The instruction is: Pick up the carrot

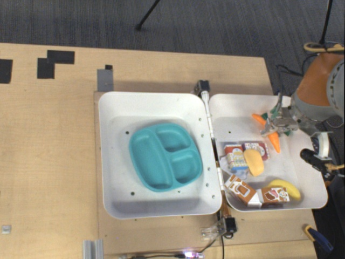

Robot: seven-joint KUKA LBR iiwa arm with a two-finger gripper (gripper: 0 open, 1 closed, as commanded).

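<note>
printed cartons (243,156) in right bin, lettering too small to read

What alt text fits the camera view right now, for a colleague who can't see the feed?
The gripper sits low over the right bin, right at an orange carrot, with another orange piece just left of it. Small food packages, a yellow lemon-like item and a banana lie nearer the front; the left bin holds a teal divided plate.

Grey arm (323,99), orange band (315,80), metal gripper (280,124), black cable
</note>
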